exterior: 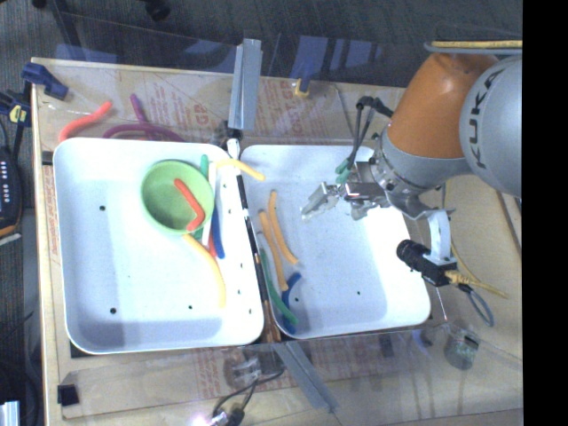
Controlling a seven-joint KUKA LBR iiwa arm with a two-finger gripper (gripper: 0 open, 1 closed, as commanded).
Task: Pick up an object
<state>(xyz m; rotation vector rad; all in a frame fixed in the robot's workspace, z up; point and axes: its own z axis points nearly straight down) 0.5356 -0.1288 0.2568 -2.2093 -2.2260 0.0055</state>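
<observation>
White left bin (106, 264): green bowl (173, 198) holding a red strip, yellow strip beside it. Right bin (355, 300): orange sticks (277, 233) along its left side. Fingers (318, 201) above right bin; grip state cannot be told.

I see a bowl (177, 197) in the left bin (106, 273); several sticks (277, 238) lie in the right bin (373, 282), along its left side; the gripper (318, 199) hangs above that bin.

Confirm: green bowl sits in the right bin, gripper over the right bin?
Not quite. The camera view shows the green bowl in the left bin, not the right bin. The rest holds: the gripper is over the right bin.
</observation>
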